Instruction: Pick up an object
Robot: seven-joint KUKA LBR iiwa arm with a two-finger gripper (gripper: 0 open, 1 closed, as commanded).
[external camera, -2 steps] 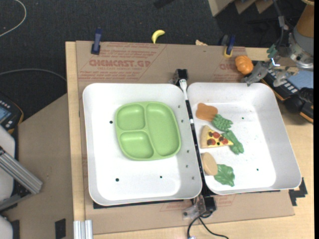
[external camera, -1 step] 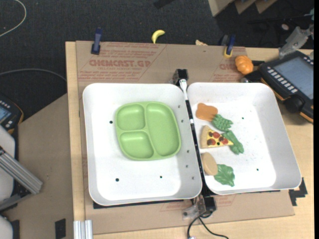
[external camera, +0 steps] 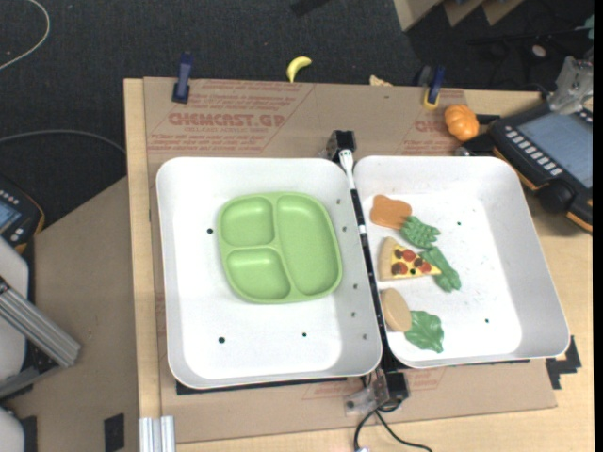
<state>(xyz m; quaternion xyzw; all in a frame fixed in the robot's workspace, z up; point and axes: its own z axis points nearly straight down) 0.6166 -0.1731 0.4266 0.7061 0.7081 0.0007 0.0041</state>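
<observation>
- Camera view is taken from above, and two white bins are seen side by side on the bench: the left bin (external camera: 188, 342) carries a green divided plate (external camera: 279, 247), the right bin (external camera: 499, 252) carries the toy food.
- The task's things are grouped along the left side of the right bin, close to the seam between the bins: an orange piece (external camera: 389, 211), a pizza slice (external camera: 406, 261), a tan piece (external camera: 396, 310), and three green leafy pieces (external camera: 419, 231) (external camera: 444, 274) (external camera: 425, 330).
- The pizza slice is seen as a yellow wedge with red dots, lying flat, touching a green piece on its right.
- The toys are judged to be light, stiff plastic, probably smooth and a little slippery; nothing looks fragile.
- The pizza slice would best be taken across its narrow width; the nearby bin wall may crowd one finger.
- What exactly the tan piece is cannot be made out at this size.
- The state of the tool cannot be told.
</observation>
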